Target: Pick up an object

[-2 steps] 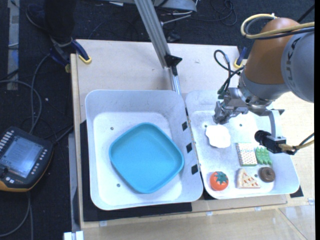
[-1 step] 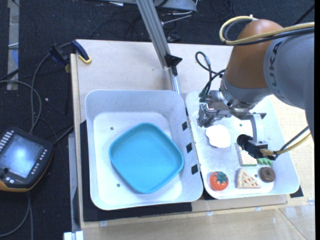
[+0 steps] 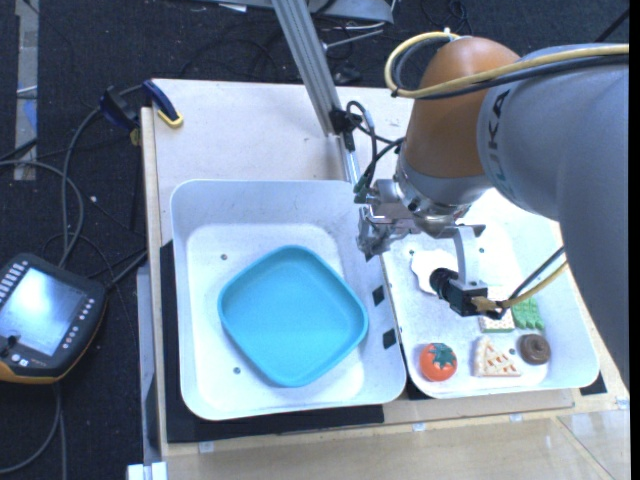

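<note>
Scanning from the left: handheld controller [image 3: 40,313] on the dark floor, screen lit, well apart from the bench [image 3: 250,128]. Blue clamp [image 3: 158,103] with a yellow tip at the bench's far left corner. Left bin [image 3: 195,218] next, holding a blue tray [image 3: 290,313] lying flat, turned at a slant to the bin walls and covering most of the bin floor. Silver bar [image 3: 305,48] slanting down from the top of the view toward the far end of the seam between the two bins.

Claw [image 3: 372,236] pointing down over that seam, at the left wall of the right bin [image 3: 570,318], near the tray's right corner but apart from it. Opening of the claw: cannot tell, dark and blurred under the wrist. No item visible in its hold. Grey arm [image 3: 560,138] with orange band reaching in from the right, above the right bin.

Pickable items all in the right bin, along its near edge, apart from the claw: red tomato [image 3: 437,361]; pale wedge [image 3: 495,358] just beside it; small pale square [image 3: 495,320] behind the wedge; green piece [image 3: 526,315] beside the square; brown ring [image 3: 535,348] farthest right.
</note>
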Tool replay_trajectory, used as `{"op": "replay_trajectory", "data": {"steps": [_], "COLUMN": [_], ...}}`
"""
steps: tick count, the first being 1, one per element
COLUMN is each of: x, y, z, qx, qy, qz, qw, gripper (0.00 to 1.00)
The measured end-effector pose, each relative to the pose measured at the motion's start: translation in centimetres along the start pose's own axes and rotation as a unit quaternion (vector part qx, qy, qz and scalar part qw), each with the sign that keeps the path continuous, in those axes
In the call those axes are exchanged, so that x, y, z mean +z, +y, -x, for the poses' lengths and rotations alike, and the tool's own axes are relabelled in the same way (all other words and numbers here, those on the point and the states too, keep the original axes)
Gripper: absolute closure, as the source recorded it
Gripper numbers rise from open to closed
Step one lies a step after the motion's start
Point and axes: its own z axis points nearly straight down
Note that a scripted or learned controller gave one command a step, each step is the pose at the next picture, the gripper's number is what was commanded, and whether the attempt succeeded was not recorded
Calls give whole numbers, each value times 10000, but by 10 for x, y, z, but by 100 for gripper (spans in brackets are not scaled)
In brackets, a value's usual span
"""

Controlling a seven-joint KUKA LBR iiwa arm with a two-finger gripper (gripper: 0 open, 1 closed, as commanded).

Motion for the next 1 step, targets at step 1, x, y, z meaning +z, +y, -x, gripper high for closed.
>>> {"op": "replay_trajectory", "data": {"steps": [1], "x": [-8], "y": [-11], "z": [-49], "qx": [1], "qy": [2], "qz": [5], "qw": [10000], "gripper": [100]}}
